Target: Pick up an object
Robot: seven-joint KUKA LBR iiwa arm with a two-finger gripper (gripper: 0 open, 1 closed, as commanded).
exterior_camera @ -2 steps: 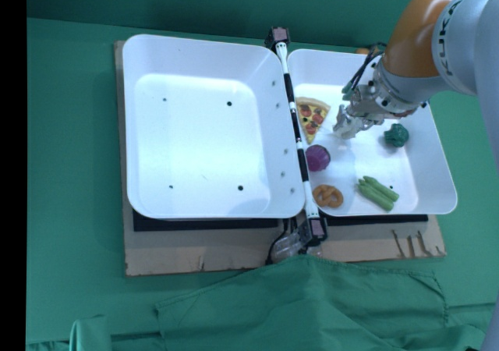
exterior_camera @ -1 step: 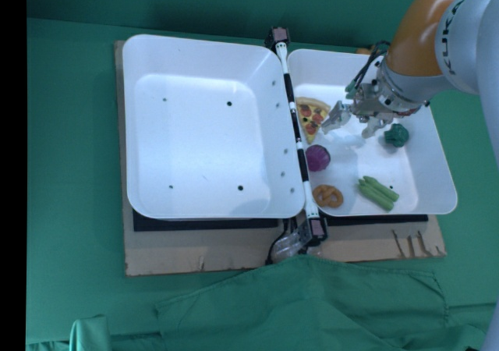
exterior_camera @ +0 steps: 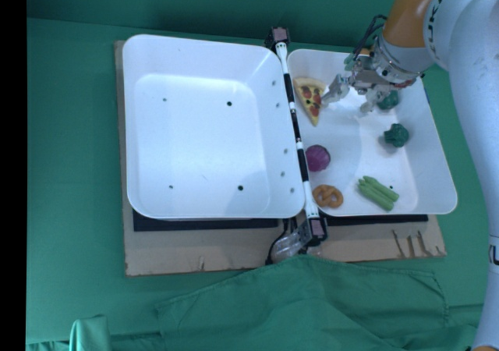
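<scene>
Five toys lie in the right bin (exterior_camera: 437,200). The gripper (exterior_camera: 350,97) hangs spread wide, holding nothing, just right of the pizza slice (exterior_camera: 310,97); a green piece (exterior_camera: 387,98) sits beyond. Best centre over the slice, descend squarely, then close.

1 fixed camera looks down at a slant on the tabletop (exterior_camera: 70,147), taking in both bins (exterior_camera: 203,127) from moderate height.
</scene>
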